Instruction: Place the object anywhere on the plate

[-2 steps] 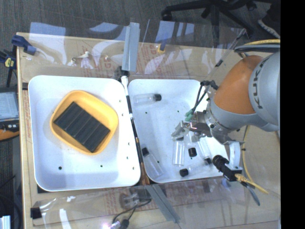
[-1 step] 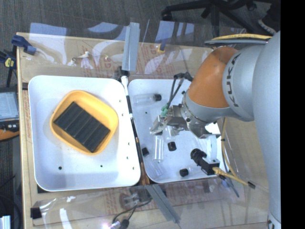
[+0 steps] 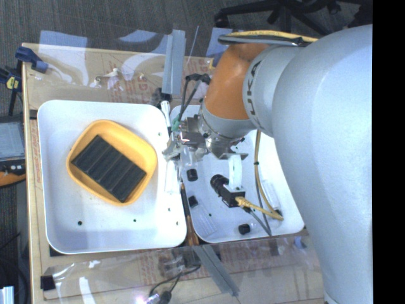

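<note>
1. Two shallow white bins side by side: left bin point(image 3: 57, 227), right bin point(image 3: 215, 233).
2. Wooden bench point(image 3: 95, 68) beneath, taped with clear film.
3. Possibly an office chair base point(image 3: 297, 5) on carpet behind.

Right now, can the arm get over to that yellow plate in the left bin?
Probably yes. The gripper hangs at the divide between the bins, and the yellow plate lies just left of it in the left bin, with nothing standing between them.
</note>
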`<state>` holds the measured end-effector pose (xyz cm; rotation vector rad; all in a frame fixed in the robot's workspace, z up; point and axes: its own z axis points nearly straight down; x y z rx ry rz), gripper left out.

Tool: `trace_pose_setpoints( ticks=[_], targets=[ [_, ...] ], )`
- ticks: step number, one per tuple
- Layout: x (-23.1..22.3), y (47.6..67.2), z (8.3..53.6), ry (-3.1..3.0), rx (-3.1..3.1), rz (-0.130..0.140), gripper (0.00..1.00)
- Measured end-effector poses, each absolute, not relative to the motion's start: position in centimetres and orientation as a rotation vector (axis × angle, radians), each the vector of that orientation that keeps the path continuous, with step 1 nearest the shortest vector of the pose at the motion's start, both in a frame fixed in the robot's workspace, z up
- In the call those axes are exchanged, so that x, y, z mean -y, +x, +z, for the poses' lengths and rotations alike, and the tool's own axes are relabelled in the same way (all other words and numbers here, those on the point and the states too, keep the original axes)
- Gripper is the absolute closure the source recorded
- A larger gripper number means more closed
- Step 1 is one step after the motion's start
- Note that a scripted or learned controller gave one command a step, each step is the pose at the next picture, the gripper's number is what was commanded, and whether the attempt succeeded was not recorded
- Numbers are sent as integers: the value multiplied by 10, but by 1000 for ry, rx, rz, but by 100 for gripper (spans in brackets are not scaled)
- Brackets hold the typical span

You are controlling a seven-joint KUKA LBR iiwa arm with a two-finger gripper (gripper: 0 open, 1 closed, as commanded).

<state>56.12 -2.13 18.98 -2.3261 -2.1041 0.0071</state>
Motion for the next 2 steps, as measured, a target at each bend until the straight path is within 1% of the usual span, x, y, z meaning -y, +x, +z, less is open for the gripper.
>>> trace_pose_setpoints(
  ticks=[1, 2],
  targets=[
    [-22, 540, 196, -2241, 2194, 7, 100],
    [-41, 541, 191, -2047, 2373, 8, 100]
  ],
)
